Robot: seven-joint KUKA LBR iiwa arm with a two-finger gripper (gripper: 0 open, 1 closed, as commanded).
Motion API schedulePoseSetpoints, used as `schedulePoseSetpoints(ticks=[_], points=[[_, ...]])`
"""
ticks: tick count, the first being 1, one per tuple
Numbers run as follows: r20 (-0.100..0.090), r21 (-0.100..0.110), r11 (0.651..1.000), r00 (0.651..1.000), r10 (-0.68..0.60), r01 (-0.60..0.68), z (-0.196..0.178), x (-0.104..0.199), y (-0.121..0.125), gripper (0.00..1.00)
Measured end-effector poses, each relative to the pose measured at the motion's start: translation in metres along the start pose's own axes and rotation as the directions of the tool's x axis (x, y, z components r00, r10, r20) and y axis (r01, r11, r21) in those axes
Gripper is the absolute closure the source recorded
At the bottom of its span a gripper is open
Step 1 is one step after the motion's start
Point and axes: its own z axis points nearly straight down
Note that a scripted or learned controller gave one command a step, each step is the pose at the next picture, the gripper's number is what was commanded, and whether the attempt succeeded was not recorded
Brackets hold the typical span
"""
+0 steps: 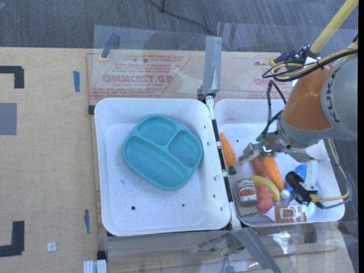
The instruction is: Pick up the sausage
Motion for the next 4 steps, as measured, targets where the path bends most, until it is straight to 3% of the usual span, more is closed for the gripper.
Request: schedulePoseSetpoints(ticks=[1, 2, 3, 4], points=[[-0.001, -0.002, 1.000, 1.000, 0.007, -0.007, -0.009, -0.003, 0.000, 1.00], [-0.001, 0.013, 1.000, 1.000, 0.010, -0.010, -0.094, 0.041, -0.009, 1.00], [0.000, 0.012, 1.000, 1.000, 0.005, -0.005, -0.106, 0.121, 0.065, 1.00], [0.002, 0.012, 0.994, 0.994, 0.107, -0.107, -0.187, 0.120, 0.080, 1.00]])
